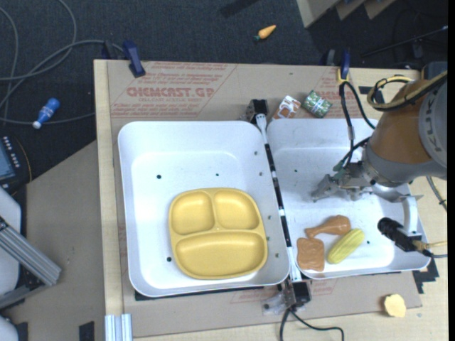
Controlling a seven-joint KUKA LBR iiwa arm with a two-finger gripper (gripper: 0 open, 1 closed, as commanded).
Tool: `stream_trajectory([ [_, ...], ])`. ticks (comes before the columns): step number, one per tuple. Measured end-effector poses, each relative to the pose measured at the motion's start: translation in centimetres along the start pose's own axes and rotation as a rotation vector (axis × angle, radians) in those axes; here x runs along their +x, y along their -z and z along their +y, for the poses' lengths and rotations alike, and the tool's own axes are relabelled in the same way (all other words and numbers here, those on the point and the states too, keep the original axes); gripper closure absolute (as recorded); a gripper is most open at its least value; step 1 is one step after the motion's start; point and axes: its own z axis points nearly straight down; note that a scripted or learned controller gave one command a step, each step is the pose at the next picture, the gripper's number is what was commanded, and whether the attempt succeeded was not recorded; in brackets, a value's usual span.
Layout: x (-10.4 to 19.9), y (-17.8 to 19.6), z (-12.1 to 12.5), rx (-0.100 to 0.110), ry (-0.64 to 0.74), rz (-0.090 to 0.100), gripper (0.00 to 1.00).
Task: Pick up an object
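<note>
Fingers of the gripper sit low over the floor of the right bin, pointing left; whether they are spread or closed can't be told, and nothing is visibly between them. Toy chicken drumstick lies just below the gripper, apart from it. Yellow corn cob is beside the drumstick, tilted. Brown toy meat slab is at the bin's front left corner, touching the drumstick's end. Left bin holds a yellow divided plate. Small yellow piece lies on the worktop outside the bins.
</note>
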Motion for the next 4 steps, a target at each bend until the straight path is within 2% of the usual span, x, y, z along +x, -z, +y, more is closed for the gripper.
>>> stream_trajectory([
  [1, -6.0, -1.0, -7.3, 0.008, -0.007, 0.001, 0.0],
  [2, -8.5, 9.5, -0.4, -0.015, 0.004, -0.008, 0.0],
  [3, -4.5, -1.3, -3.4, 0.006, 0.002, 0.003, 0.0],
  [4, -8.6, -0.9, -6.9, 0.004, 0.002, 0.009, 0.0],
])
